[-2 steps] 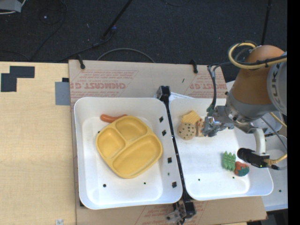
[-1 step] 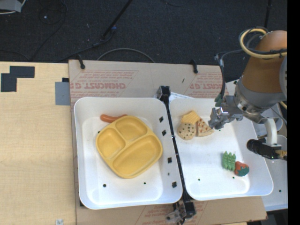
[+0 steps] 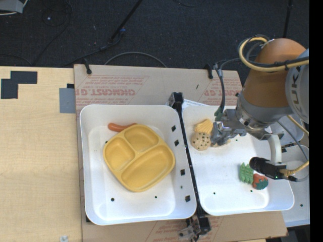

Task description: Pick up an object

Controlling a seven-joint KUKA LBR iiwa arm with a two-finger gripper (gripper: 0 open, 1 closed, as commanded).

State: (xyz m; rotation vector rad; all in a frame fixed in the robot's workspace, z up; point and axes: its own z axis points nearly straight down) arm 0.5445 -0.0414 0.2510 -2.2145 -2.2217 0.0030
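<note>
Cardboard (image 3: 151, 87) printed "CHEMCAST GP", seen upside down, lay under two white bins (image 3: 96, 135) on the desk; hand (image 3: 218, 136), grip state unclear, hovered at 3 o'clock of the cookie (image 3: 201, 142).

I see a yellow divided tray (image 3: 139, 157) in the white left bin (image 3: 91, 185), orange-red carrot (image 3: 121, 126) behind it. Right bin (image 3: 227, 195) — tan cookie (image 3: 201, 142) with dark spots, yellow wedge (image 3: 204, 125), green toy (image 3: 246, 173) beside a red-orange piece (image 3: 260, 181).

Orange sausage (image 3: 121, 126) partly tucked behind yellow divided plate (image 3: 139, 157), gripper (image 3: 218, 136) fingertips too blurred to read, arm (image 3: 275, 79) cropped at right.
</note>
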